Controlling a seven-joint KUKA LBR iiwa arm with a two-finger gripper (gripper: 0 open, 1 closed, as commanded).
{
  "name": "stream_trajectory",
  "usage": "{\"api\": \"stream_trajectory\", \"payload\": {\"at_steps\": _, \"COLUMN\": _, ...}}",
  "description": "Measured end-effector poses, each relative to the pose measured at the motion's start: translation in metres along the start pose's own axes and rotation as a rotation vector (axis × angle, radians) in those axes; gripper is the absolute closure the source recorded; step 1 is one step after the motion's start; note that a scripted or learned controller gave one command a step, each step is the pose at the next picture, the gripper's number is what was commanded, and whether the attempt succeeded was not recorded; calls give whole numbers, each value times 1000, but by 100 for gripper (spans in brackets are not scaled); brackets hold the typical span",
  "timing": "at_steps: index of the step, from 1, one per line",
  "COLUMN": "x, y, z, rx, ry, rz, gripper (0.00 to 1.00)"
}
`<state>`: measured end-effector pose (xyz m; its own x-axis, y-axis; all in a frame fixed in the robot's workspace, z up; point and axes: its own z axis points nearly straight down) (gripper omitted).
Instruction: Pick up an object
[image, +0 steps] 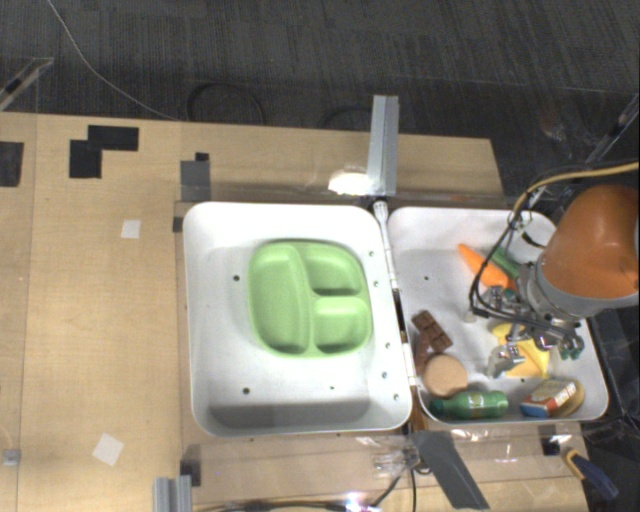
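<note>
Camera view: tool (517, 352) low in right bin (430, 250), over yellow item (535, 362); finger state unclear.

Toy foods (470, 403) in right bin (430, 235)

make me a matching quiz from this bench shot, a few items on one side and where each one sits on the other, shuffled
Items:
1. green divided plate
2. green bottle
3. carrot
4. chocolate bar

Places:
A. near front edge of right bin
B. middle of left bin
C. right bin, beside the divider between bins
D. rear part of right bin, close to the arm

Pairs: 1-B, 2-A, 3-D, 4-C
</note>
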<state>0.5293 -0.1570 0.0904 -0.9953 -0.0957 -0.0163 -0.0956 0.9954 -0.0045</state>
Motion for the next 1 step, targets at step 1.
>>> {"api": "stream_trajectory", "payload": {"at_steps": 1, "x": -56, "y": 61, "z": 1, "rx": -3, "ry": 0, "rz": -119, "gripper": 0}}
